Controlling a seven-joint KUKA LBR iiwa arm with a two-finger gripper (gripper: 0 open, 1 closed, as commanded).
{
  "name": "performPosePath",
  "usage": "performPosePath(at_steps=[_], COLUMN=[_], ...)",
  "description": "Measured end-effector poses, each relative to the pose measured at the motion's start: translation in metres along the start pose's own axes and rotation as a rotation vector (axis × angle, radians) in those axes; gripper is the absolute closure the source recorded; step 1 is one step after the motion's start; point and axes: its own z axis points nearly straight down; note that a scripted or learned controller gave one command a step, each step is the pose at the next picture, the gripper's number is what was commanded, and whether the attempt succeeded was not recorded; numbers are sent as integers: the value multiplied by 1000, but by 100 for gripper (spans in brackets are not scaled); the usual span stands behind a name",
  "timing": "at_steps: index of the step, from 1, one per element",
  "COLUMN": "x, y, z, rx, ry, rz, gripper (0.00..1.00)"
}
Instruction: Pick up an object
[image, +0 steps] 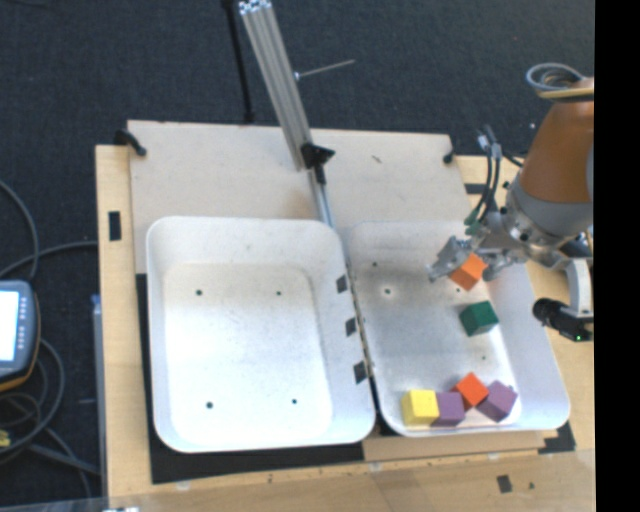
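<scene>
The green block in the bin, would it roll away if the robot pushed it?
Probably not. The green block has flat faces and corners, so it should slide rather than roll. It looks stiff and light. It sits apart from other blocks, so nothing should stop it.

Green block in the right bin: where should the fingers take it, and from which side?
Judged from the camera view: take the green block from straight above, fingers on two opposite side faces. It is a small cube lying alone on the right bin floor, apart from the yellow block cluster at the near wall, so all its sides look free. It sits slightly turned, so rotate the wrist to match.
</scene>
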Motion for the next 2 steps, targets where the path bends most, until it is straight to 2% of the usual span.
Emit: performPosePath(at_steps=[1, 2], x=[-57, -65], y=[-19, 19], z=[110, 112], rx=[-11, -25], ry=[-6, -13], rz=[1, -2], gripper=[0, 0])
